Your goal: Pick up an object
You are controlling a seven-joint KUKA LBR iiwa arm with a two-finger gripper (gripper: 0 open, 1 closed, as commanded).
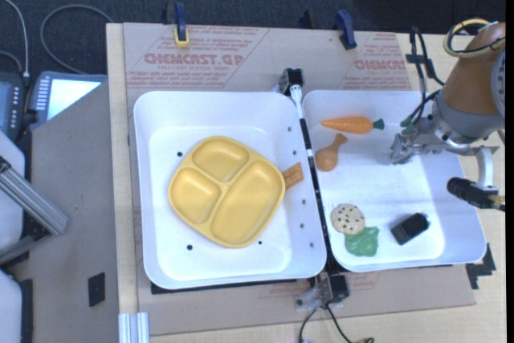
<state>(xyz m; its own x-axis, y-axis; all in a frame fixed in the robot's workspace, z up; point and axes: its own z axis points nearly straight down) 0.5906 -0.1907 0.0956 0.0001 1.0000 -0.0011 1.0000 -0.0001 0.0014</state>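
1. Nearest, along the right bin's (474,253) near edge, lie a cookie (348,218) touching a green piece (361,242), and a black block (410,227) toward the near right corner.
2. Across the divider, the left bin (152,197) carries a yellow plate (227,190), with a small brown piece (292,175) just beside the plate's right rim.
3. Further back in the right bin, a tan drumstick (329,154) sits against the left wall, and a carrot (351,124) lies near the far edge.
4. The gripper (405,149) hangs over the bin's far right part; whether it is spread or closed cannot be told, and nothing is seen in it.
5. The carrot is likely the closest target: it lies to the gripper's left, apart from it, with the drumstick a little nearer the camera.
6. To grasp well, the arm should centre over the carrot's thick middle, close across its narrow width, and descend clear of the far wall.
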